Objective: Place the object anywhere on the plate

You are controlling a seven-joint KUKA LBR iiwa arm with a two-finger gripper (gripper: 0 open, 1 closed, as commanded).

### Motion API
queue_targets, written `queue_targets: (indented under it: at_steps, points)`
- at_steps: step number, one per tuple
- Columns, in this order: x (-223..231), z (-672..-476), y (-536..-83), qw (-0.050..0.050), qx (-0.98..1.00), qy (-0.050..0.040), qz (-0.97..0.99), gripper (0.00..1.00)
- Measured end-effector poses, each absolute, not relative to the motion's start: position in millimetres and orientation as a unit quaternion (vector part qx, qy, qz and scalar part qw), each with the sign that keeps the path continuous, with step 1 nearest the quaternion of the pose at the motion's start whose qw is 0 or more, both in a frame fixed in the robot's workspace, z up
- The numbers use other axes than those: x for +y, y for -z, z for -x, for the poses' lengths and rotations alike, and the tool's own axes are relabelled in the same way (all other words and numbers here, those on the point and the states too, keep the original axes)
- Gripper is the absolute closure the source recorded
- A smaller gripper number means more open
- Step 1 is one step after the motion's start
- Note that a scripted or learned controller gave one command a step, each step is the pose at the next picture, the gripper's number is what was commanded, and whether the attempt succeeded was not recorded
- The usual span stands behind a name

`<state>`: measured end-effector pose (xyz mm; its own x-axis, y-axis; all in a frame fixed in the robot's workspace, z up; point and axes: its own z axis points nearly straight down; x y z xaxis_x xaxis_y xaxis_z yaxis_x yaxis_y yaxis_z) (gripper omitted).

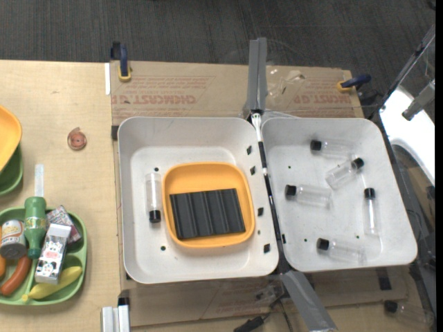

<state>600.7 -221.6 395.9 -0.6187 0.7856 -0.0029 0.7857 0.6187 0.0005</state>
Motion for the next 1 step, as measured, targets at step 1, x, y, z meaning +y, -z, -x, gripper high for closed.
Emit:
queue_targets:
  at_steps: [1]
  points:
    - [-222.1,-574.2,-442.1,0.002,0.969,0.0002,-0.249,0.0]
